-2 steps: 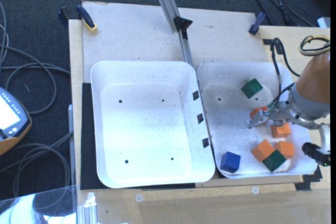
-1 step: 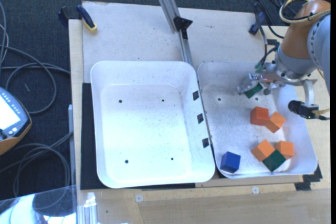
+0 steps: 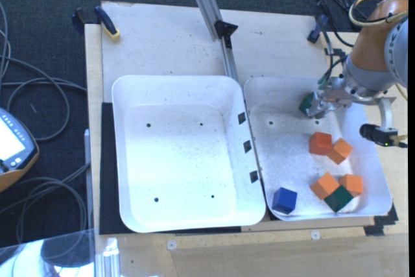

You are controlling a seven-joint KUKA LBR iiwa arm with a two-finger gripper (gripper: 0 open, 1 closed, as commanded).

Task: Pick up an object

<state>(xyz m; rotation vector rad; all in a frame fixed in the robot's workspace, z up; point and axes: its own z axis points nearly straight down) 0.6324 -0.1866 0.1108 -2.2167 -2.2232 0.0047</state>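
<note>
A smooth, shallow white plastic left bin (image 3: 175, 152) is sitting on the pale, speckled surface (image 3: 162, 42) while, in the right bin (image 3: 272, 107), a blue block (image 3: 284, 200), four orange blocks and a dark green block (image 3: 337, 198) are waiting unlifted. The gripper (image 3: 316, 105) is hovering at a small green object (image 3: 306, 102); whether its jaws are gripping cannot be told, so the pick looks unfinished.

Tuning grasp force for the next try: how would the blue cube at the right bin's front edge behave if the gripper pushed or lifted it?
The blue cube looks rigid with flat faces, so it would probably slide rather than roll. It sits close to the right bin's front wall, so a push might jam it there. It stands apart from the other blocks, likely leaving finger room.
</note>
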